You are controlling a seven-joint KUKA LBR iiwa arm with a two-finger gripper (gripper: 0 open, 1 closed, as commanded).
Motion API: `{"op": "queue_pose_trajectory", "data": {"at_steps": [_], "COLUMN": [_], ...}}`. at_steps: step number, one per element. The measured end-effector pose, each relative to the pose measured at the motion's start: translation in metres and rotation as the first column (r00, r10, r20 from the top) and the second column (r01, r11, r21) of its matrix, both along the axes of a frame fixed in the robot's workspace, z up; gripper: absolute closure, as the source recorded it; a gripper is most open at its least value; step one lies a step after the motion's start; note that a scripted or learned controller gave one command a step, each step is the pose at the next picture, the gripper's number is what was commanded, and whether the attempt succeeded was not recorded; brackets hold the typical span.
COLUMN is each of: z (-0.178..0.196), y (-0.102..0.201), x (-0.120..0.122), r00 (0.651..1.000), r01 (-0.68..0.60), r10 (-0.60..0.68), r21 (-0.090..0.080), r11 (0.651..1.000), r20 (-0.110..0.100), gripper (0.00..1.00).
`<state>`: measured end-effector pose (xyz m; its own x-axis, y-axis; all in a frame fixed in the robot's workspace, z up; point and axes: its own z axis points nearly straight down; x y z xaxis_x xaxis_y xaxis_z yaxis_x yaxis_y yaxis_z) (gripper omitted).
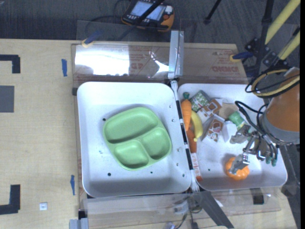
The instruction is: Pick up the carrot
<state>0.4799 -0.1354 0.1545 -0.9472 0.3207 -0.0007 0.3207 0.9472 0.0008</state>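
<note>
While I watch from the fixed cam, the gripper (242,160) sits low in the right bin (281,178), over the near-right part, w/ the arm's orange band (286,111) and grey wrist cut off by the frame's right side. Cables and black hoses hang around the wrist and blur the fingers, so I can't tell whether they stand apart or together. Right at the fingertips is a small round orange object (238,170), maybe a fruit toy; part of it is covered by the gripper, and I can't tell if it's touched or just under it.

The carrot (186,112) lies well apart from the gripper, along the right bin's left wall, approx lengthwise w/ its green top toward the far end. Its near end is hidden under a yellow banana-like piece (196,124) that leans across it. Another orange-red strip shows below that, by the wall; hard to say if it's more carrot or a diff item.

Mid-bin there's a heap of small printed packets (212,116), green and brown/white, overlapping so I can't count them. A pale green-white item (236,118) sits beside them, partly behind the hoses.

Left bin (90,104) holds a green divided tray (137,137), three compartments, tilted a bit. Beyond the bins a clear sheet glares, and a handheld pendant (147,13) lies at the top.
</note>
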Motion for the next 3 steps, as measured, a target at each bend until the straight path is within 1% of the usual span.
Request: {"op": "queue_pose_trajectory", "data": {"at_steps": [1,2,3], "z": [-0.068,-0.057,0.027], "y": [-0.053,-0.053,0.022], "x": [0.001,0.003,0.015], "r00": [0.992,0.992,0.996], "r01": [0.124,0.126,0.09], "r10": [-0.124,-0.126,-0.09], "r21": [0.0,0.001,0.0], "r11": [0.992,0.992,0.996], "r20": [0.004,0.011,0.003], "gripper": [0.0,1.0,1.0]}}
